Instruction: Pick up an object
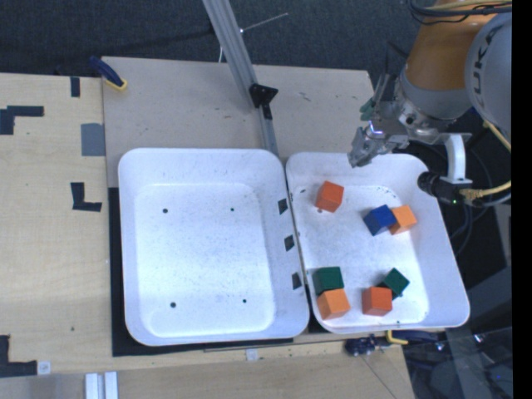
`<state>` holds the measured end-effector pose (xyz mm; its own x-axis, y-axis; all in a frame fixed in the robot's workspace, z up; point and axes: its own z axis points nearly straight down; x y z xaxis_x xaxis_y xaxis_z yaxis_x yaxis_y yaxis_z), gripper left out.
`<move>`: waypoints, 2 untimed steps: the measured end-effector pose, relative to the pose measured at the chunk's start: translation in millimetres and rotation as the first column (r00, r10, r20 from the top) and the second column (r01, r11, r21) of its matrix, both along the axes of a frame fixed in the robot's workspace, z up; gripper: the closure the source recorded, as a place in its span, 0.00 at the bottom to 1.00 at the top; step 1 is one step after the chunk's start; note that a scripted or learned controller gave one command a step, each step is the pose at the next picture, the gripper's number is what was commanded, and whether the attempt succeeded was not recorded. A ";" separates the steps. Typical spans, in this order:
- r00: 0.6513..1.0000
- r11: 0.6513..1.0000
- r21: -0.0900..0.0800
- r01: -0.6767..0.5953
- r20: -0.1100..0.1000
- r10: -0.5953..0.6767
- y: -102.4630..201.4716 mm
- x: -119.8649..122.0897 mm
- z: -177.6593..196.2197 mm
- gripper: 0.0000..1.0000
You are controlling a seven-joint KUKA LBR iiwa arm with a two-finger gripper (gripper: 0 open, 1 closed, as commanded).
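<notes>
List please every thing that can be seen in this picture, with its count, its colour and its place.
shallow plastic bins: 2, white; side by side on the bench, left bin, right bin
small orange blocks: 4; all in the right bin, one near its far left, one at its right side touching the blue block, two at its near edge
small blue block: 1; right bin, right of middle
small green blocks: 2, dark green; right bin, near part, one touching an orange block, one beside another
slanted metal pole: 1, grey; behind the bins
robot arm: 1, grey with orange band
gripper: 1; above the right bin's far edge
</notes>
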<state>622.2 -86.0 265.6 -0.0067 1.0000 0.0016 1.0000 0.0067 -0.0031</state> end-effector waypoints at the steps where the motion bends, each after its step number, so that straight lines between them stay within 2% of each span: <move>1: 1.000 1.000 -0.001 0.001 -0.001 -0.001 43.3 -21.2 -14.5 1.00; 2: 1.000 1.000 -0.001 0.000 -0.001 0.000 93.9 -30.0 -30.5 1.00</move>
